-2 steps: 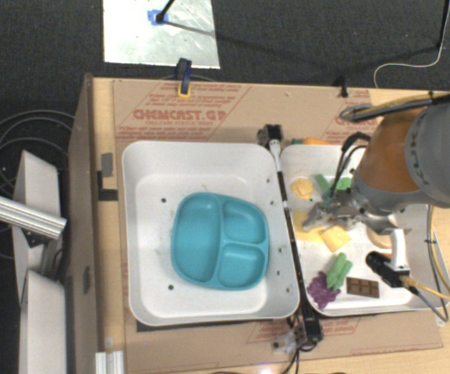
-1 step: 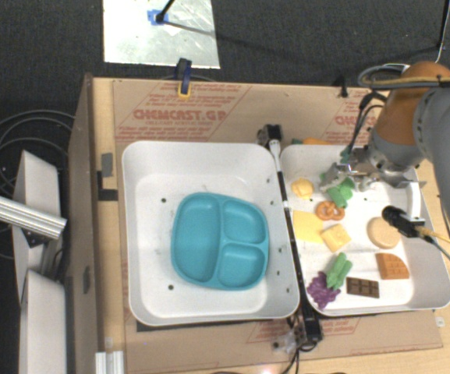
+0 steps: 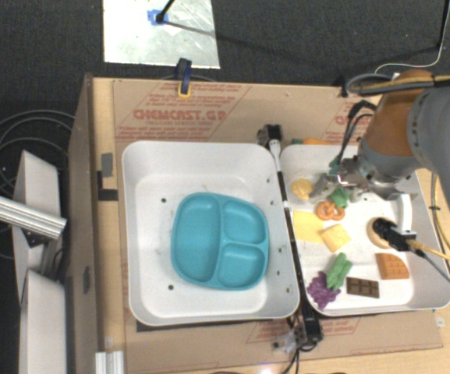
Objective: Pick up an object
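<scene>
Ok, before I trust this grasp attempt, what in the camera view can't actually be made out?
- The gripper: the jaws are too small and cluttered to read as open or shut, or as holding anything.
- The green-and-orange toy: partly covered by the gripper, so contact cannot be told.
- The far right part of the right bin: hidden under the arm.
- An orange item at the bin's far edge: too little shows to identify.

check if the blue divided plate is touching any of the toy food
Apart. The camera view shows the blue plate alone in the left bin; the toy food lies in the right bin.
</scene>
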